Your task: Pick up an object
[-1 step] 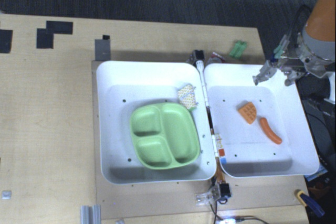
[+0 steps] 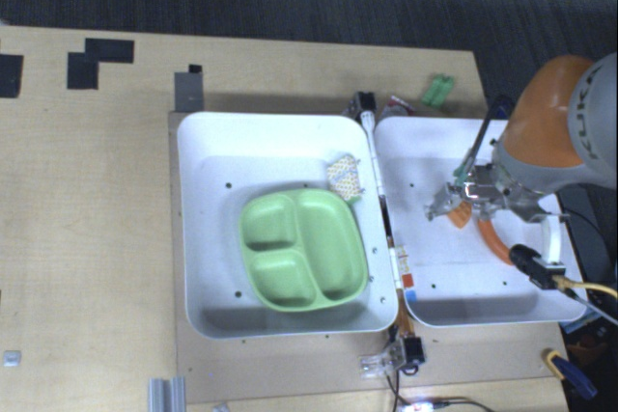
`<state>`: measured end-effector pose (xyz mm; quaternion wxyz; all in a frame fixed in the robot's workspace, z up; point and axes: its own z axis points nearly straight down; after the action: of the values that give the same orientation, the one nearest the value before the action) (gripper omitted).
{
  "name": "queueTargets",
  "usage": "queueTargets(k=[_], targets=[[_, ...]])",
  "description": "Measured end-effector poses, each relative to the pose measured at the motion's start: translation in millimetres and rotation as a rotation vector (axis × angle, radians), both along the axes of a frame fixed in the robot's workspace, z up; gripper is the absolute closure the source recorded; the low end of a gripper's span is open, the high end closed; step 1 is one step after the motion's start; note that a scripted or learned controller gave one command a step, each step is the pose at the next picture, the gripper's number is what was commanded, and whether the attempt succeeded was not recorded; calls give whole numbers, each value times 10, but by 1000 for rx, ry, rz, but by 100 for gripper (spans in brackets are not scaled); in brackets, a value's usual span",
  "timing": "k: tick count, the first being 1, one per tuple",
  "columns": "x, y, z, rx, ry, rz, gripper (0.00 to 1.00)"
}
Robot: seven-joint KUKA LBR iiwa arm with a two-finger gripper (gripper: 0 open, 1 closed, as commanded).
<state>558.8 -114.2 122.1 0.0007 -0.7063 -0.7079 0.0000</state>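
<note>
Right white bin (image 2: 425, 294): tool (image 2: 454, 205) low over orange object (image 2: 492, 241), touching; finger state unclear.

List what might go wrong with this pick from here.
1. The gripper sits low in the right bin over an orange object that is long and thin, so it may slip or tip out of a grasp.
2. That object lies near the bin's right side, where a wall could block a finger.
3. The arm hides the contact, so a missed grasp would be hard to spot.

Tray (image 2: 302, 249) in left bin (image 2: 208, 207)
</note>
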Motion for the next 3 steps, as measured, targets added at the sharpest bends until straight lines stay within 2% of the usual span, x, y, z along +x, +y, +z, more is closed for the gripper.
queueTargets(k=[1,2,3], targets=[[365,249,-311,-6,-19,1,0],[396,242,-176,-8,-29,1,100],[96,980,630,0,-5,2,100]])
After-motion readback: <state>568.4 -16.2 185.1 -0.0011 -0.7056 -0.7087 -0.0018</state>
